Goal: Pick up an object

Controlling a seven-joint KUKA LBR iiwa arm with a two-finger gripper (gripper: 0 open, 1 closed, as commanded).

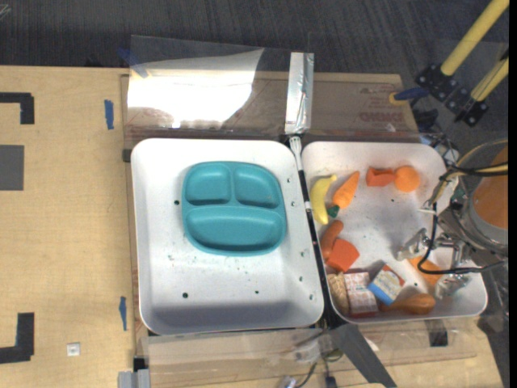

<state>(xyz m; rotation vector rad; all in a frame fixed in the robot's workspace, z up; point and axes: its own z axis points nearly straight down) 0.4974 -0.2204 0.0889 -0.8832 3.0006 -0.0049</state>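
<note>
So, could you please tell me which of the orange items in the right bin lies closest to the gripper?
The small orange piece by the bin's right wall, directly under the gripper. The carrot, the orange pair at the back and the orange-red block all lie further left.

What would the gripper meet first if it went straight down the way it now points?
Probably the small orange object directly under the gripper in the right bin, though depth is hard to judge from this slanted view.
</note>
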